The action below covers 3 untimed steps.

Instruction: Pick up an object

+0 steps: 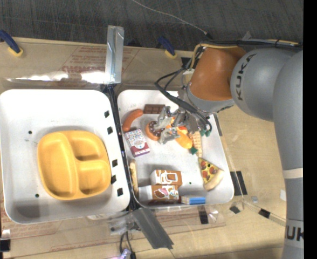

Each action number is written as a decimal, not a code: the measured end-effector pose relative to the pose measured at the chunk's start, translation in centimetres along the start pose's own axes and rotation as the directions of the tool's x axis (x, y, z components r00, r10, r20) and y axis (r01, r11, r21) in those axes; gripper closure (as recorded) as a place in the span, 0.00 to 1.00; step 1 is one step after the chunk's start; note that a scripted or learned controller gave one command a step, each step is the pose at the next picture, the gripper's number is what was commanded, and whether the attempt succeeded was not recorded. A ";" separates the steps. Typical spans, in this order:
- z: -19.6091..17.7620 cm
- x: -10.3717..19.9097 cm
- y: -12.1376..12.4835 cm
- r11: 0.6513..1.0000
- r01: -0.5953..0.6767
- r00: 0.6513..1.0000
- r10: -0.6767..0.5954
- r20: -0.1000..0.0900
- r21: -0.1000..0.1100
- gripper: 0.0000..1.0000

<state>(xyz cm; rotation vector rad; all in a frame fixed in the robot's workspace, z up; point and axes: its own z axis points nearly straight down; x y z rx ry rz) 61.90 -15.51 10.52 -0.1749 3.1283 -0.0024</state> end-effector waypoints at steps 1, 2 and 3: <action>-9.4 3.0 3.0 0.987 -0.163 0.987 0.163 0.000 0.001 1.00; -13.7 -4.0 5.4 0.966 -0.258 0.966 0.258 -0.002 0.000 1.00; -15.0 -2.1 -2.3 0.993 0.114 0.993 -0.114 -0.005 0.000 1.00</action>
